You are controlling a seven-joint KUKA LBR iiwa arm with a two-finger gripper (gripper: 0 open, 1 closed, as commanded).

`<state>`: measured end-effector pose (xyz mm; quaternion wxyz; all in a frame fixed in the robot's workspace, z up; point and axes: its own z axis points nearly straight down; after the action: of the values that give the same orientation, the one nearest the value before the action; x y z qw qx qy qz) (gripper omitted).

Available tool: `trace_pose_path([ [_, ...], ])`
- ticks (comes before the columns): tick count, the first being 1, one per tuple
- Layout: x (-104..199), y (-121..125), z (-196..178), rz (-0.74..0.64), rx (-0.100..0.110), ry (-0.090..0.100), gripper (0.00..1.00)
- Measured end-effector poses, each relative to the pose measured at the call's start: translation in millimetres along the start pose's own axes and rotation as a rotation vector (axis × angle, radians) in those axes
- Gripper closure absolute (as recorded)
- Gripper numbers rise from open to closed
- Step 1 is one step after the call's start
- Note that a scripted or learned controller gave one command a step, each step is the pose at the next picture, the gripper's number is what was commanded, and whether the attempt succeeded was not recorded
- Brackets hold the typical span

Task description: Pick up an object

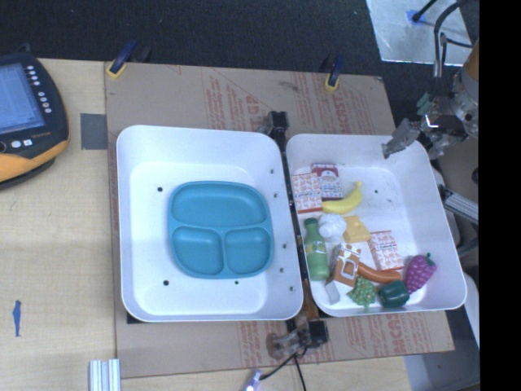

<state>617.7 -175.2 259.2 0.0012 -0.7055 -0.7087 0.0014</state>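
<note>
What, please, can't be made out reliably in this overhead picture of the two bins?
- Grey arm's claw, camera view: small and dark over the right white bin's rim; grip state unreadable.
- Printed cartons: lettering too small.
- Green plastic bottle: base buried under neighbouring toys.
- Arm: cut off by the right edge.

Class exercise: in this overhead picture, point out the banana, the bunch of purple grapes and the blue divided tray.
banana [346, 201], camera view, middle of its yellow curve.
bunch of purple grapes [419, 272], camera view, centre of the cluster.
blue divided tray [218, 204], camera view, floor of its large upper compartment.
</note>
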Motion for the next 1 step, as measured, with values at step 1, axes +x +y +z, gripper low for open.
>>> trace_pose_path([
  [1,22.2,-31.5,114.0,0.0,0.003,0.0,0.0],
])
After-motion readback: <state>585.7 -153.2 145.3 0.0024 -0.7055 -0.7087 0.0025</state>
